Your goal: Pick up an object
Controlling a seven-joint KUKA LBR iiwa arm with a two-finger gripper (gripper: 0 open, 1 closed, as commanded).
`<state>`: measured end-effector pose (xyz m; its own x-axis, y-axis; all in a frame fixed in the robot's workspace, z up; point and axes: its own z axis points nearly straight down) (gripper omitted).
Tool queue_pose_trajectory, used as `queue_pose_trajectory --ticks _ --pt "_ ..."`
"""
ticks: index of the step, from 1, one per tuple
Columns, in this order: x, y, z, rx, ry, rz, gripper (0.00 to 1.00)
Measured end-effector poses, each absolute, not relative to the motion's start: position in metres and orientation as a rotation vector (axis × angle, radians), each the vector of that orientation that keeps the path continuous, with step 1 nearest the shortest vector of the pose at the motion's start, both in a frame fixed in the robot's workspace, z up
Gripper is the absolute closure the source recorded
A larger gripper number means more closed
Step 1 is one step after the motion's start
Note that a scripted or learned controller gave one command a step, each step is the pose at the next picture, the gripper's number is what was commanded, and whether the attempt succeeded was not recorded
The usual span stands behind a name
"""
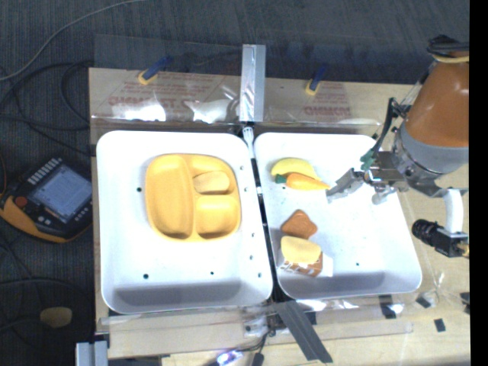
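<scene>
**Arm poised over the right bin, nothing in the jaws**

The counter [358, 97] carries two bins. The left bin [122, 273] holds a yellow tray [171, 204] with a tan piece [212, 181] in its upper compartment. The right bin [381, 273] is the landmark: the arm [442, 113] enters over its right rim, likely staged for a pick. The gripper [358, 183] hangs above its upper middle, jaws apart with nothing between them. Candidates sit along its left side: banana [293, 166] touching carrot [306, 181], then a brown piece [299, 224], then a sandwich-like item [301, 255] lowest. The arm's upper part is cut off, and the brown piece's identity is unclear.
</scene>
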<state>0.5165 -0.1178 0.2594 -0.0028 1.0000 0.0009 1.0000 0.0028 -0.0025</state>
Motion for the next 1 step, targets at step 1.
queue_pose_trajectory --ticks 1 --pt "0.6126 -0.0886 0.2311 -1.862 -2.528 0.000 0.00"
